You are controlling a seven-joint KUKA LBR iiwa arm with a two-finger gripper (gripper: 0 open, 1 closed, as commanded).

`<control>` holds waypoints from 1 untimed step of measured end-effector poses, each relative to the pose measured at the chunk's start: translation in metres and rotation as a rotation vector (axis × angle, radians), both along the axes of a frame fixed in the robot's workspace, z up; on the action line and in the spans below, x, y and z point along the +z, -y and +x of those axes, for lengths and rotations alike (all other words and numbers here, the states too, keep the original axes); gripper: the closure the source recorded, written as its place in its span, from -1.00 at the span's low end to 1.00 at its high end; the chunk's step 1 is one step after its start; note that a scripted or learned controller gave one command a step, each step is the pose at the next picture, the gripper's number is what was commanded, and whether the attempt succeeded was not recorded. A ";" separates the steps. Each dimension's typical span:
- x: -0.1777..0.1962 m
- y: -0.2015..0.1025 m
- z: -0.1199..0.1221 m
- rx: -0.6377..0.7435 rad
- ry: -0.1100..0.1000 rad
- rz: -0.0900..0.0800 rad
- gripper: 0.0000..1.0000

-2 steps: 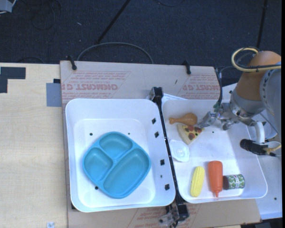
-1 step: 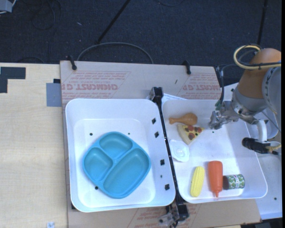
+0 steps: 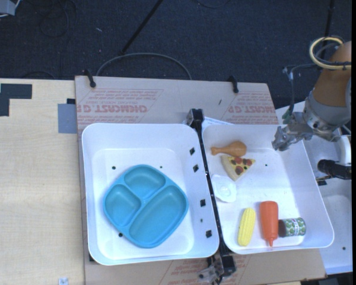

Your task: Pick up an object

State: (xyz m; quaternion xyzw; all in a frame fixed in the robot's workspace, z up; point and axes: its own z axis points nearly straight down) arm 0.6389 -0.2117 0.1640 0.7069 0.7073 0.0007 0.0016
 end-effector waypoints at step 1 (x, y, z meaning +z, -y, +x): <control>0.042 0.000 0.004 0.001 -0.002 0.001 1.00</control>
